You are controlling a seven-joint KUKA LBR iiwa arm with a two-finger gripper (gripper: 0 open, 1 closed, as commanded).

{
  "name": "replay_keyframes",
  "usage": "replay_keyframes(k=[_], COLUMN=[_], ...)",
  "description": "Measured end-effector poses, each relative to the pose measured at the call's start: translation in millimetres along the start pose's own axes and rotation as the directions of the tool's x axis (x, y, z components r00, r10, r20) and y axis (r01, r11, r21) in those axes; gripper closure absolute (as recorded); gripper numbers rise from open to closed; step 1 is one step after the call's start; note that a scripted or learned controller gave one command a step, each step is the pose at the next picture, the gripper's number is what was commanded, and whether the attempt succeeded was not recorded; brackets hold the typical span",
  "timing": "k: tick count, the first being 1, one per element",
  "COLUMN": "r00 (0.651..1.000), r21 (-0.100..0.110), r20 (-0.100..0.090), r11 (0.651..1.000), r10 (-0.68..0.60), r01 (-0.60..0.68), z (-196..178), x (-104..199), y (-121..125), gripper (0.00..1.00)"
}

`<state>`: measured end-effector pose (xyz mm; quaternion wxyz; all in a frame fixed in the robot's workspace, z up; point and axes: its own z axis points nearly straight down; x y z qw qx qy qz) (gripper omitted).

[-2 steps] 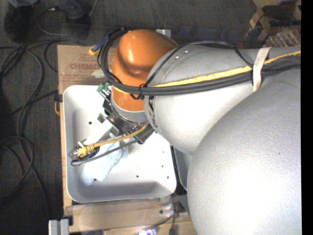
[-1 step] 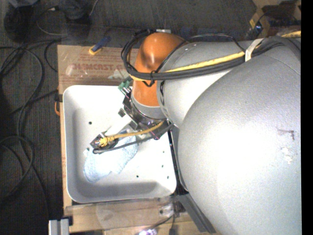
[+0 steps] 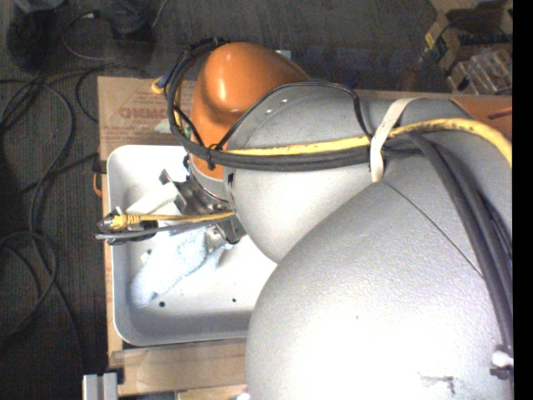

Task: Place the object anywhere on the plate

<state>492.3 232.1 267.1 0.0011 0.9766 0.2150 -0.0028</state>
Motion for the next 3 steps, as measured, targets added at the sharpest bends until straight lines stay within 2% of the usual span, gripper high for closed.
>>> replay_keyframes(k=[1, 2, 3], r00=[0.989, 0.994, 0.993], r21=[-0.002, -0.001, 0.000], r20=[-0.001, 0.001, 0.000], r11=[0.989, 0.994, 0.993], r10=[0.145, 0.113, 0.117], r01=[-0.145, -0.113, -0.117], z=[-73.0, 10.7, -43.8], x=[-9.7, 29.8, 105.5], y=[56.8, 13.5, 56.9], gripper=[1.00, 1.00, 1.00])
